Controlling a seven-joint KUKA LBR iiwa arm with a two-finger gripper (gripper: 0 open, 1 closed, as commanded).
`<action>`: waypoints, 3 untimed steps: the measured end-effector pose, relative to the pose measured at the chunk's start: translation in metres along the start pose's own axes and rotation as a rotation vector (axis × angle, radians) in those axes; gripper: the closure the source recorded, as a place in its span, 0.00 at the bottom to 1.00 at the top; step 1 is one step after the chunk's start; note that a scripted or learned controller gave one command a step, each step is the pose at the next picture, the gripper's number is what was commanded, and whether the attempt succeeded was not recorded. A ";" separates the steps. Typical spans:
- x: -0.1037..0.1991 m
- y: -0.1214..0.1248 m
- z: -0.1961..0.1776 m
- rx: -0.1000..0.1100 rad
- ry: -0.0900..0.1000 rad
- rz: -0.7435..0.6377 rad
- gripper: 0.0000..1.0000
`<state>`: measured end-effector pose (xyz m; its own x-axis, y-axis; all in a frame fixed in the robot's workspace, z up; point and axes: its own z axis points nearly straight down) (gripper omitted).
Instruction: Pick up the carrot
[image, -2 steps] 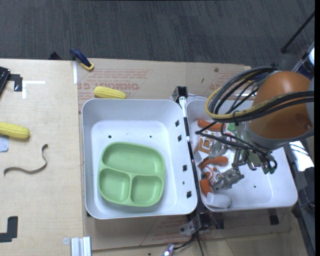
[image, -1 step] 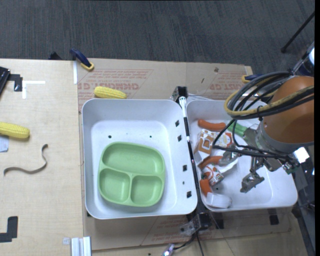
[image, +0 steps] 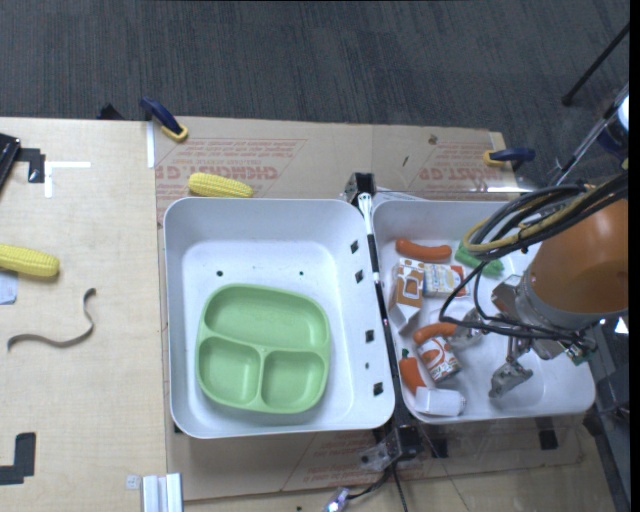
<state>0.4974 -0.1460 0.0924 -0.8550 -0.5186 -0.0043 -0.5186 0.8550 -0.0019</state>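
One carrot (image: 411, 374) lies left of the end effector (image: 510, 377), apart; its grip state unclear.

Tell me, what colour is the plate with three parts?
Light green. The plate lies in the left bin, clear in the camera view.

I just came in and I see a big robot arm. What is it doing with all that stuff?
The robot arm is reaching into the right bin, which holds toy food and small packages. It is meant to pick up the carrot, an orange piece near the bin's left wall. Its gripper hangs over a bare part of the bin floor, apart from the carrot. The left bin holds a green divided plate.
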 end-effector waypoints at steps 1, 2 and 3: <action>0.001 -0.051 -0.001 0.001 -0.002 -0.234 0.00; -0.018 0.046 0.000 -0.002 0.001 0.046 0.00; -0.018 0.045 0.000 -0.001 0.002 0.046 0.00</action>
<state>0.4888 -0.0980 0.0921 -0.8781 -0.4784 -0.0028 -0.4784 0.8781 -0.0004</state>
